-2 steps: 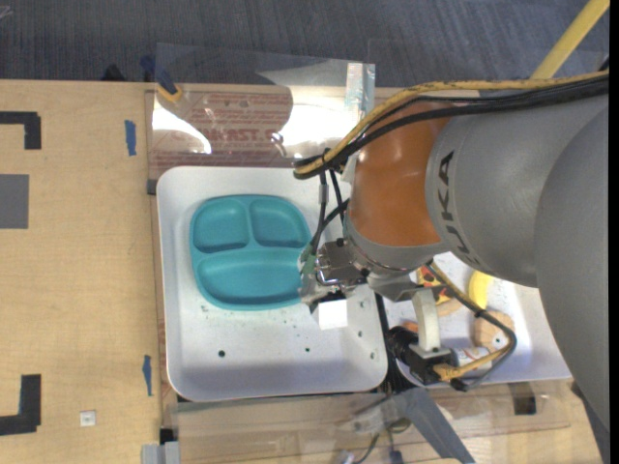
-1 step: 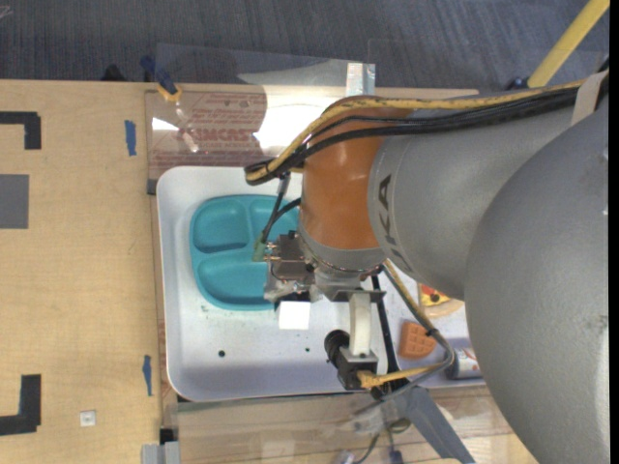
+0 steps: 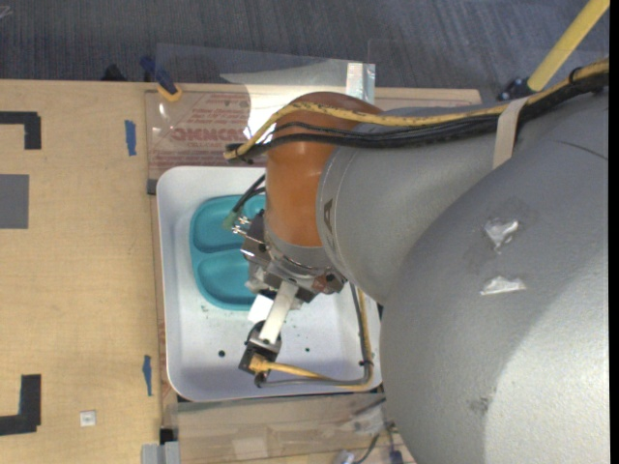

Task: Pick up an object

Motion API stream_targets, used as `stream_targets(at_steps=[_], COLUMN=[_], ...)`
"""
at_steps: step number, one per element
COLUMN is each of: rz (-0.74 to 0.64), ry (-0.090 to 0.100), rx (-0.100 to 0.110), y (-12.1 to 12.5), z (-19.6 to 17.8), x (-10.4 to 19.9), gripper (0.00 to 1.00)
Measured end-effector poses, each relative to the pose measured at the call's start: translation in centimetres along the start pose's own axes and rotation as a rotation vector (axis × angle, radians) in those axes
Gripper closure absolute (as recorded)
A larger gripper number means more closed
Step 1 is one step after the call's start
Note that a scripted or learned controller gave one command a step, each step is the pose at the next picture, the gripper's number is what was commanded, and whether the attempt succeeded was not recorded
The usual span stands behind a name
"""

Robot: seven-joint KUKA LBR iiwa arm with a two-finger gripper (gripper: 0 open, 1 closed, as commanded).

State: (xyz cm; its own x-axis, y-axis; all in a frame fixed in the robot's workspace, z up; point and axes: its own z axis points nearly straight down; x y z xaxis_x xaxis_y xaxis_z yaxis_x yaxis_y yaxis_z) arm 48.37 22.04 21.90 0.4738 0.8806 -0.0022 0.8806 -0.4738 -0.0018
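Note:
A teal, two-lobed soft object (image 3: 215, 251) lies in the upper left part of the white bin (image 3: 170, 298). My gripper (image 3: 278, 276) hangs below the orange wrist band, right beside the teal object's right edge and low over the bin floor. The big grey arm covers the bin's right side and everything under it. Whether the gripper touches the teal object cannot be told from this angle.
A clear plastic sheet with red print (image 3: 198, 129) lies just behind the bin. Left of the bin stretches a tan board (image 3: 77, 259) with black corner marks and bits of blue tape. A few dark specks (image 3: 222, 354) dot the bin floor.

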Motion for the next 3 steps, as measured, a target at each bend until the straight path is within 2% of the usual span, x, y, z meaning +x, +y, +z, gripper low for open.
stream_targets(at_steps=[1,2,3], rz=[0.346,0.621,0.622], ry=[-0.003,0.001,0.002], rx=[0.003,0.0,0.001], y=[-0.73,0.06,0.05], z=[2.36,3.26,2.29], x=[0.14,-0.16,-0.09], gripper=[1.0,1.0,1.0])
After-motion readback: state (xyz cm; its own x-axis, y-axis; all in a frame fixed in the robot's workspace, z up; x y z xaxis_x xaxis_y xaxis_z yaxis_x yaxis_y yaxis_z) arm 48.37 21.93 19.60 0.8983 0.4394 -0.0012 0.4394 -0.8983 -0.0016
